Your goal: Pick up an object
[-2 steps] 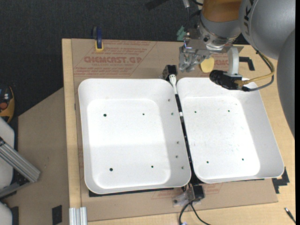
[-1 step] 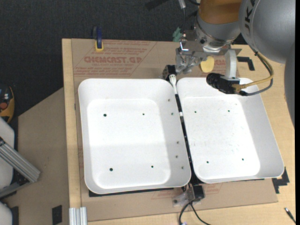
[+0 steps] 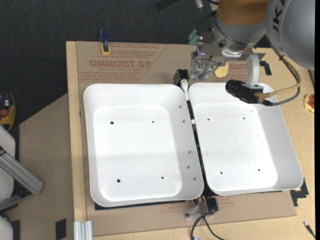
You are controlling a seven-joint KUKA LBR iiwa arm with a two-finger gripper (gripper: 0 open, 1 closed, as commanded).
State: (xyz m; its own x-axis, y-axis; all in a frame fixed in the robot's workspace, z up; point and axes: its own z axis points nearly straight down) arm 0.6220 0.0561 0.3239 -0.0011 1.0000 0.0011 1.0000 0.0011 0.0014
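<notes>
Your gripper (image 3: 204, 66) hangs just beyond the far rims of the two bins, above the brown board near where the rims meet, and you cannot tell from this view how it is set, since the metal parts there blur together; a small pale yellow object (image 3: 221, 70) shows just beside it on the right, but whether it is gripped is unclear. You have wide open floor in both the left bin (image 3: 95, 96) and the right bin (image 3: 280, 129), whose inner rims touch along a dark seam, while a black cylindrical fitting (image 3: 239, 90) with a yellow cable (image 3: 285, 90) overhangs the right bin's far edge.
</notes>
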